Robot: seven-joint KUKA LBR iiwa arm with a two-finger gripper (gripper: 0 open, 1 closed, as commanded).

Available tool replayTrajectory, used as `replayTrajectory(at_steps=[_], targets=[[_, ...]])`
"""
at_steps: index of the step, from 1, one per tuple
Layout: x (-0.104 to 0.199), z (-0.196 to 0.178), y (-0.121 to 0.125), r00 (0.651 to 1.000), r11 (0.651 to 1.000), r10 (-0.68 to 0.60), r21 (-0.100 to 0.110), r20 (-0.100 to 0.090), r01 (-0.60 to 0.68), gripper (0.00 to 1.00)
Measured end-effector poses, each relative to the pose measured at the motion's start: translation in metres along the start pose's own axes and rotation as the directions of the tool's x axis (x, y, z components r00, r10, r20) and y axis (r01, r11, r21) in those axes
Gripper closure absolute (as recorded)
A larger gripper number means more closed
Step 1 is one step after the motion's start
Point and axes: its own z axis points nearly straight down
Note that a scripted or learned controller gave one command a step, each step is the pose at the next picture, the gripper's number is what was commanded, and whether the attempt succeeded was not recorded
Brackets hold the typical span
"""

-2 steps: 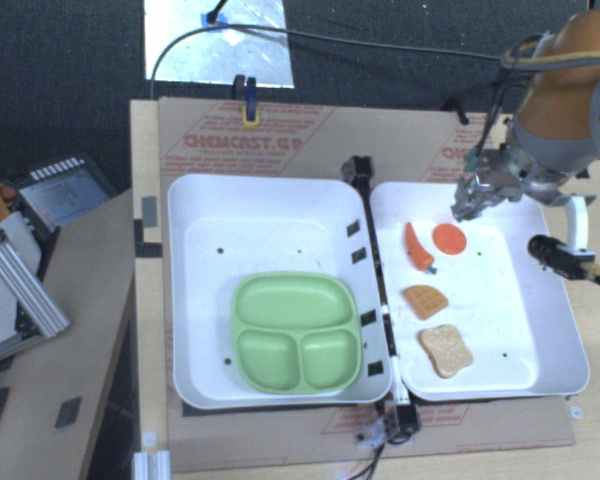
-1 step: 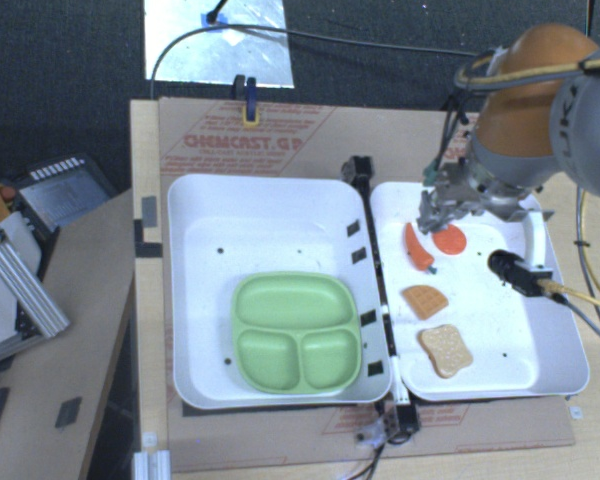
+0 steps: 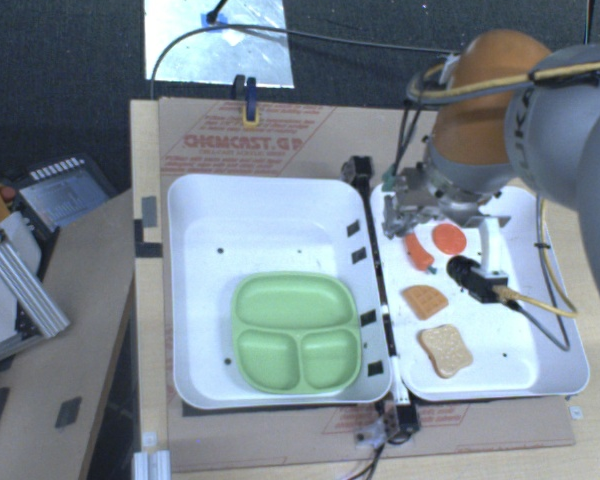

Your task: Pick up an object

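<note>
In the right bin lie an orange-red carrot piece, a red tomato slice, a toasted orange cracker and a slice of bread. My gripper hangs low over the far left part of this bin, just above the upper end of the carrot piece and beside the tomato slice. The wrist hides its tips. Nothing can be seen held in it.
The left bin holds a green divided plate toward its front. A black-clipped rim separates the two bins. The arm's grey and orange body covers the back of the right bin.
</note>
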Motion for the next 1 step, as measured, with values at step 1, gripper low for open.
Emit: replayTrajectory(at_steps=[1], targets=[[0.0434,0.002,-0.0029,1.0,1.0,-0.002,0.0,-0.001,0.002,1.0]])
